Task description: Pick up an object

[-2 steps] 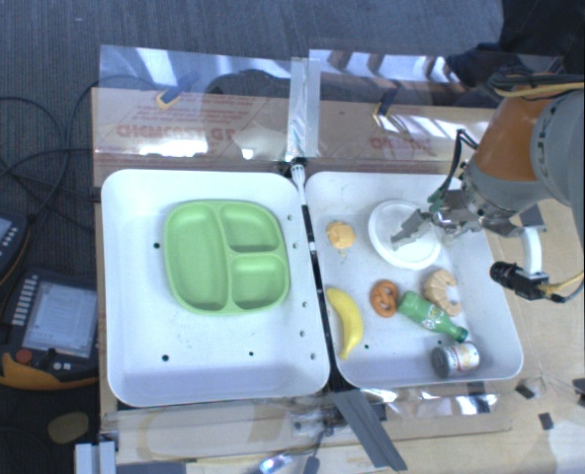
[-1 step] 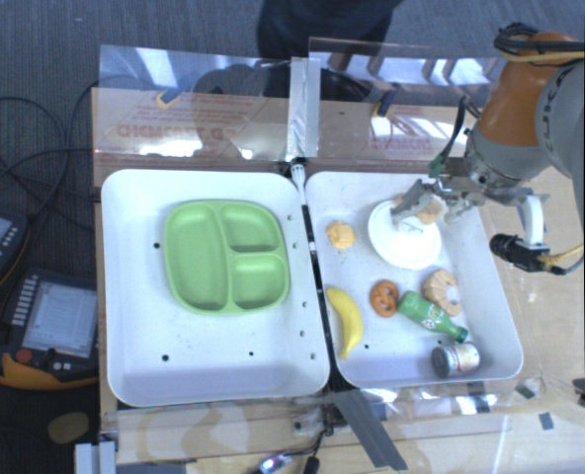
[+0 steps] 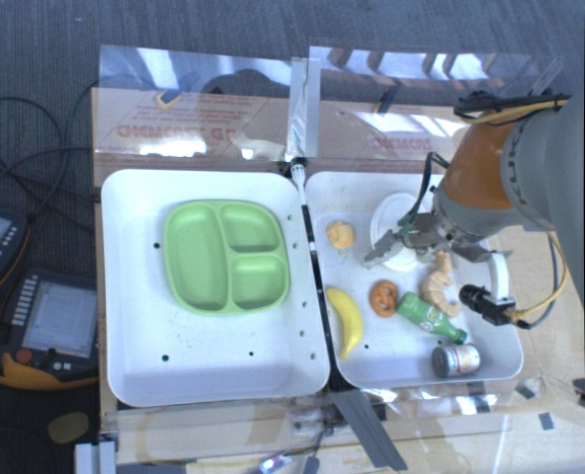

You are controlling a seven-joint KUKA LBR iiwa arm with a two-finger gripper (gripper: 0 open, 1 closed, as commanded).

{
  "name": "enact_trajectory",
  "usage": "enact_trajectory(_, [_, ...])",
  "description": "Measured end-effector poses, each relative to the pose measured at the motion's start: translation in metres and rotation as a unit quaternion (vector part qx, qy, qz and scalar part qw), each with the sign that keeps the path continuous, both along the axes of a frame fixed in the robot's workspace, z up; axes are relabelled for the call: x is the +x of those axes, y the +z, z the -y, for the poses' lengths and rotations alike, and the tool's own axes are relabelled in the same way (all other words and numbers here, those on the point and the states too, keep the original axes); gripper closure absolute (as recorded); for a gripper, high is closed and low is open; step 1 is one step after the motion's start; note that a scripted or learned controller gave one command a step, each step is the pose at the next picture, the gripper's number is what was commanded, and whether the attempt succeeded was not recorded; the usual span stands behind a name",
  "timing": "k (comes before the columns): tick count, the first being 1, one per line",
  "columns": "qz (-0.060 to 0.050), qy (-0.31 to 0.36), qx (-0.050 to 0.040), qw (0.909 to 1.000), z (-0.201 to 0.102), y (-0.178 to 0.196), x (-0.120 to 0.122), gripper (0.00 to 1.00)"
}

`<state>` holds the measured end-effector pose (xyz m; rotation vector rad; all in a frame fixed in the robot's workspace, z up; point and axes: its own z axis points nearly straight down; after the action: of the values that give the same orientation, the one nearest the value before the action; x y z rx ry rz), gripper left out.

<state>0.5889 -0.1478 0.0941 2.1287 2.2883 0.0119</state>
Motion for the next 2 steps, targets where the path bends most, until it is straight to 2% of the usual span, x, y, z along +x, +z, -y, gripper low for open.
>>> enact_trajectory(1, [0.005, 0.162, -0.0054, 0.9868, -0.022, 0.001, -0.047, 0.0])
enact_trajectory(2, [0.007, 0.161, -0.0053, 0.9869, -0.022, 0.011, -0.045, 1.0])
